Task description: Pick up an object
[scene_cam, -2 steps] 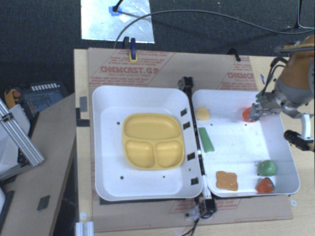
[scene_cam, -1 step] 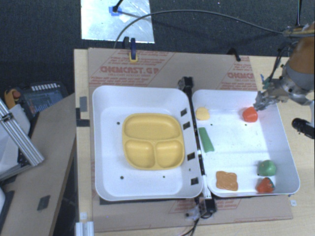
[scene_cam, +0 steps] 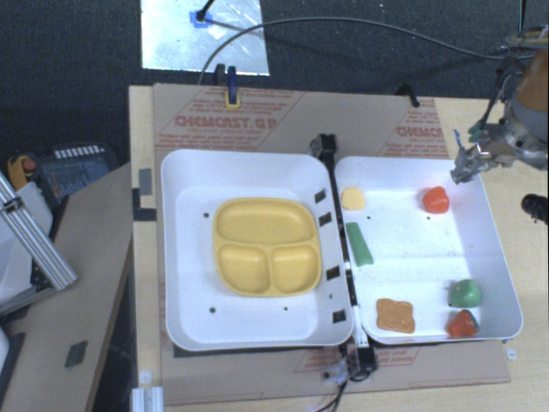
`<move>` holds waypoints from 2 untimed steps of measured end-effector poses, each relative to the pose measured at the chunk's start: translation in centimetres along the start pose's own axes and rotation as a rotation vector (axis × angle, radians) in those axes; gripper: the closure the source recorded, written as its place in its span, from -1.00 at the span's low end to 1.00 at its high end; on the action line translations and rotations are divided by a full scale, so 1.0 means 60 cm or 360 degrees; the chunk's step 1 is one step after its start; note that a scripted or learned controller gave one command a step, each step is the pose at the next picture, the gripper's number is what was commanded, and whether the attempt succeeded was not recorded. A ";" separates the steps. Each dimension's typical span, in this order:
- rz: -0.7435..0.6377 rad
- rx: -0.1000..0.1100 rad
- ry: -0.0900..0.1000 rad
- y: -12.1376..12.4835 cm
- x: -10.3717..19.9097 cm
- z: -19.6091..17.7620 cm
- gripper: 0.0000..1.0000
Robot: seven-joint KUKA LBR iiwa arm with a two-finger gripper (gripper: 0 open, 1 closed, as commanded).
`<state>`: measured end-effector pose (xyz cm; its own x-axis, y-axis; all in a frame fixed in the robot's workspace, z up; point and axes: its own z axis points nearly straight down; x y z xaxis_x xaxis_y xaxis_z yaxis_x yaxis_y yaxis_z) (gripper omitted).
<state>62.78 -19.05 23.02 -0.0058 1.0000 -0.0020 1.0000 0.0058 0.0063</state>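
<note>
Two shallow white bins sit side by side on the bench. The left bin [scene_cam: 184, 230] holds a yellow divided tray [scene_cam: 266, 245], lying flat near its middle with three compartments visible. The right bin [scene_cam: 493, 239] holds six small objects, all apart from one another: a pale yellow round piece [scene_cam: 352, 198] at the far left corner; a green stick [scene_cam: 358, 243] just near of it, along the left wall; an orange-red piece [scene_cam: 436, 199] toward the far right; an orange flat piece [scene_cam: 395, 315] at the near edge, left of centre; a green rounded piece [scene_cam: 466, 293] near the right wall; and a red piece [scene_cam: 462, 324] just near of that, at the near right corner. The gripper [scene_cam: 465, 168] is seen at the far right corner of the right bin, over its rim, with the arm reaching in from the right. It lies close to the orange-red piece, to that piece's far right, but is not touching it. Nothing is seen between its jaws. Whether it is open or closed cannot be determined at this resolution.
</note>
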 end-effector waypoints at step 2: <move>-0.0004 0.0010 0.0005 -0.050 0.170 0.032 1.00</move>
<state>59.72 -8.85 21.07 -0.0082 1.0000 0.0010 1.0000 0.0082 0.0000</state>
